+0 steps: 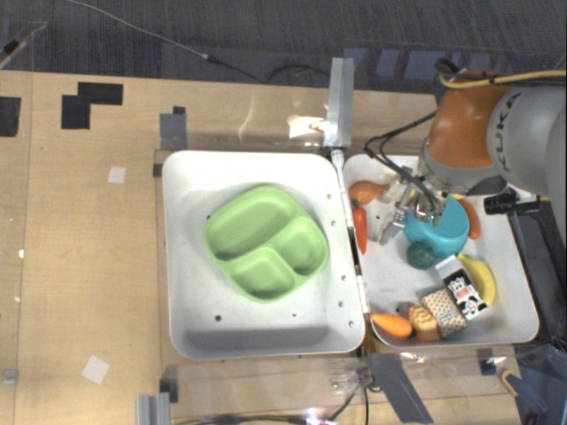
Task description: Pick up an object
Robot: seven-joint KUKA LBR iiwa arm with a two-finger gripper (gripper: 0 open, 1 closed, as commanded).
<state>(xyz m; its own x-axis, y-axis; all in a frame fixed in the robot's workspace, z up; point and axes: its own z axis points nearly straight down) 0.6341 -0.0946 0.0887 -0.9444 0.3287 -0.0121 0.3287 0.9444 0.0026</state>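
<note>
lettering "kuka" on grey arm [532,140] readable.

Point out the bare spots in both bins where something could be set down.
Left bin: bare floor runs along the front wall and left wall, around the green divided plate. Right bin: one open patch between the carrot and the orange piece. Its back half is crowded around the teal cup and the pincer.

The big grey arm [523,140] with its orange band [461,131] reaches in from the right and bends down, its gripper [403,215] pointing low to the left.
</note>
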